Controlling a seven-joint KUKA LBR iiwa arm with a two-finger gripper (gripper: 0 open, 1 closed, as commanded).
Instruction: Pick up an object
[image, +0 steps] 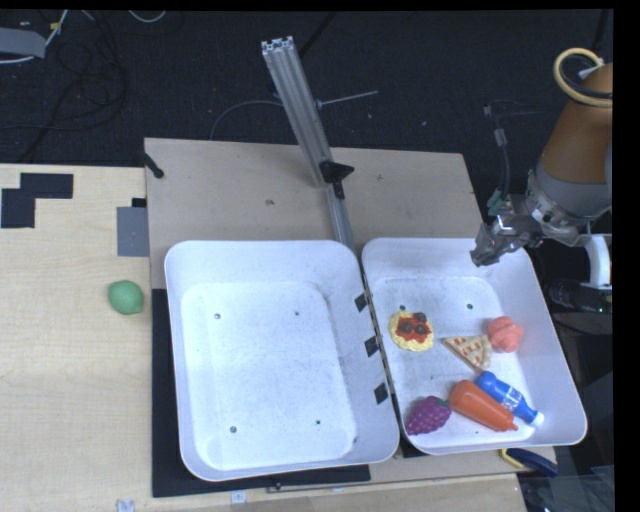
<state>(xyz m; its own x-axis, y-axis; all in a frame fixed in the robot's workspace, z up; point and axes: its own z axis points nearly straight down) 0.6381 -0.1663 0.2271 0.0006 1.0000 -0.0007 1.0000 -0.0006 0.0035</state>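
In the camera view the claw (488, 250) hangs over the far rim of the right bin (560, 400); whether it is open or closed I cannot tell. Nothing looks picked yet: the pizza slice (467, 349), carrot (481, 405), grapes (428, 415) and the rest lie in that bin's near half, well apart from the claw.

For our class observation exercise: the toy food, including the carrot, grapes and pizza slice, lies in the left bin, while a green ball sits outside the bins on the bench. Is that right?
Not quite. The carrot, grapes and pizza slice lie in the right bin, not the left, as the camera view shows. The rest holds: the green ball sits on the bench, outside both bins.
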